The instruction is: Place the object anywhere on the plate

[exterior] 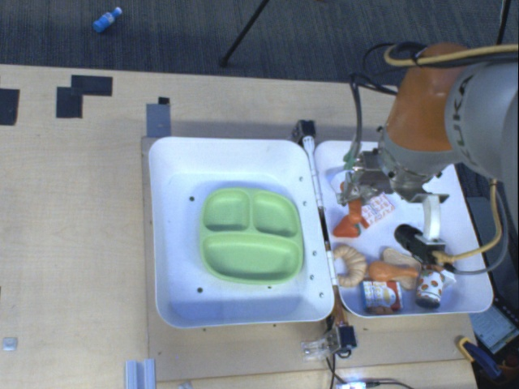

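Observation:
A green plate (250,235) with three compartments lies in the left white bin (174,177). My gripper (354,194) hangs over the left part of the right bin (470,217). Directly below it lies an orange carrot-shaped toy (349,222), its upper end touching or just under the gripper's tip. A small white packet with red print (378,210) sits right beside the gripper. The wrist hides the gripper's tip from above.
The front of the right bin holds a tan pretzel-like piece (349,264), an orange piece (391,271), a small can (381,296) and a spotted little jar (431,288). A ridge (318,209) separates the two bins.

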Controlling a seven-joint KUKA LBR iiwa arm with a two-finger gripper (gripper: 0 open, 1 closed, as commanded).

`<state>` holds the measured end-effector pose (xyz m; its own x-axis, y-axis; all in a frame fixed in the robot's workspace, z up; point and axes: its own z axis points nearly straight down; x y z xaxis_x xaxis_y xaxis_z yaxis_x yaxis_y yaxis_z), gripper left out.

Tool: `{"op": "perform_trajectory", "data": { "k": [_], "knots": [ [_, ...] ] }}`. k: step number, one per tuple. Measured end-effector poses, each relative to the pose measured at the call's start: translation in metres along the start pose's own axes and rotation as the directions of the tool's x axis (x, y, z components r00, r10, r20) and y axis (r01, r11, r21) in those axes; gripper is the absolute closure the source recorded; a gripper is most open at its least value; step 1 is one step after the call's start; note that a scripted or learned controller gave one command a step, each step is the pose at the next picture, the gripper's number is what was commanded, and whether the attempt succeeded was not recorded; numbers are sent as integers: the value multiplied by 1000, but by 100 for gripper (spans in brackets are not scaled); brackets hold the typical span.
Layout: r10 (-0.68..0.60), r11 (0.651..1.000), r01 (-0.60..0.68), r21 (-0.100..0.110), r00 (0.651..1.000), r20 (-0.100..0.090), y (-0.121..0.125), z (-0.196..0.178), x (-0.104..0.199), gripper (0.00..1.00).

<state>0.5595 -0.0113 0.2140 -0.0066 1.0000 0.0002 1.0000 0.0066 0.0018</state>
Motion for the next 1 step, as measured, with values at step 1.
{"op": "perform_trajectory", "data": {
  "k": [1],
  "knots": [
    [0, 1000, 0, 0, 1000, 0, 0, 0, 0, 0]
  ]
}}
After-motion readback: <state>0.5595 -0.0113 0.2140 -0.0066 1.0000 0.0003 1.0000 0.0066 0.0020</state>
